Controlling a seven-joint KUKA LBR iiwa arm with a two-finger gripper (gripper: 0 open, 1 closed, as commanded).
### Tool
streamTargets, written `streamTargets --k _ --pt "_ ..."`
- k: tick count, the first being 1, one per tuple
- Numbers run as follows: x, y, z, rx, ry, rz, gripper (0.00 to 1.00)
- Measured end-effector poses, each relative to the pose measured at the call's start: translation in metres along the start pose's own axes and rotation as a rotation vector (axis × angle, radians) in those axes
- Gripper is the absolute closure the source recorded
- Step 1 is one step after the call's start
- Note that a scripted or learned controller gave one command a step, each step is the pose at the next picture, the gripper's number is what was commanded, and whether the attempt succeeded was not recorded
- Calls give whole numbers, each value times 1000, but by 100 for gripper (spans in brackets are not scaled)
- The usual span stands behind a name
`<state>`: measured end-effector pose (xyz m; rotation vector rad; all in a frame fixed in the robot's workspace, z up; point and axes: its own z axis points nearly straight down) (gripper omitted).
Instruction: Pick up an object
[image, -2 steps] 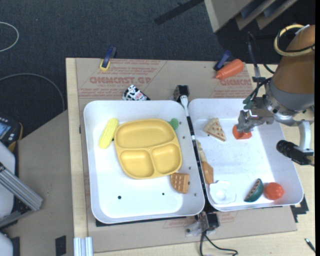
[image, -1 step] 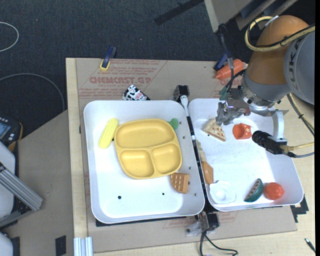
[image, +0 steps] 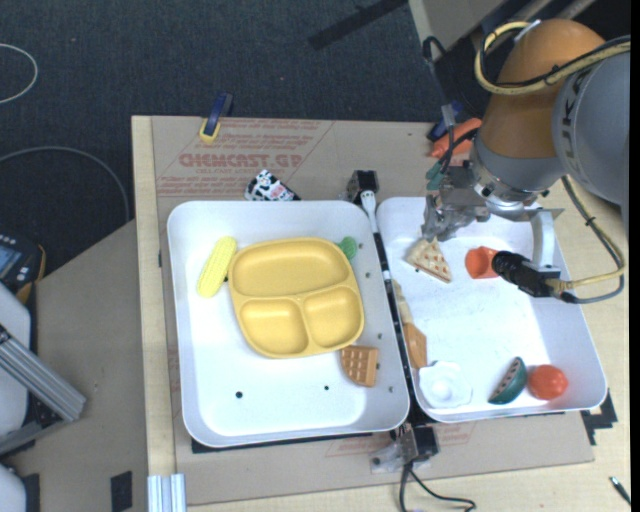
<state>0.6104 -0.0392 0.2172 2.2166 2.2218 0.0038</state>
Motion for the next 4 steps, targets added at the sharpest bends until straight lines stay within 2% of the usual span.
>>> streamTargets --k 1,2,3,4 --pt "-9 -7 1 6 1 3 100" --pt "2 -10 0 6 1 1 100" --pt "-7 -10 -18 -1 -1 3 100" --pt "-2 -5 -17 0 0 1 100"
